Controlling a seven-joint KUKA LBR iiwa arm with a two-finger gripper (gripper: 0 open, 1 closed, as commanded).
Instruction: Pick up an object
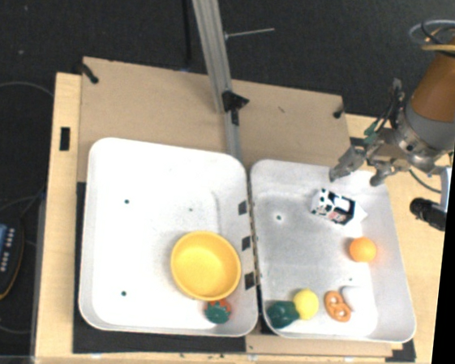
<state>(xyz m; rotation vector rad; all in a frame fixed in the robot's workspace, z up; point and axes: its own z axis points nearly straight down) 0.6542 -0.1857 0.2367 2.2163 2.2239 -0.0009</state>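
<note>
Over right bin's (393, 237) far edge: gripper (361, 173) hangs with fingers spread wide, holding nothing.
Black-and-white toy (333, 206) lies just below it; print on it unreadable.

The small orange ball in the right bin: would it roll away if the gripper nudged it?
Probably. The small orange ball looks round and smooth and lies alone on the flat floor of the right white bin, so a nudge would likely send it rolling. Its curved surface might also slip from the gripper.
</note>
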